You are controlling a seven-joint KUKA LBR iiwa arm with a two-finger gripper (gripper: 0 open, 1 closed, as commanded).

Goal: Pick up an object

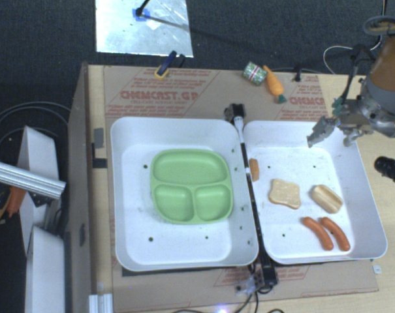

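The end effector (334, 130) hangs over the top right corner of the right bin (367, 201), close to the far edge. Its two fingers are spread apart with nothing between them.

In the right bin, a slice of toast (284, 193) lies near the middle. A bread roll (327, 198) sits just beside it, to the right. Two sausages (327, 233) lie side by side near the front edge. A small orange piece (254, 169) lies right against the left wall, by the strip where the two bins meet. The top half of this bin has lots of open white floor.

The left bin (128, 175) holds a green tray (191, 185) with three parts, set in the middle with white room all around it.

On the table past the bins, a toy carrot (274, 83) lies just beside a small green can (254, 72).
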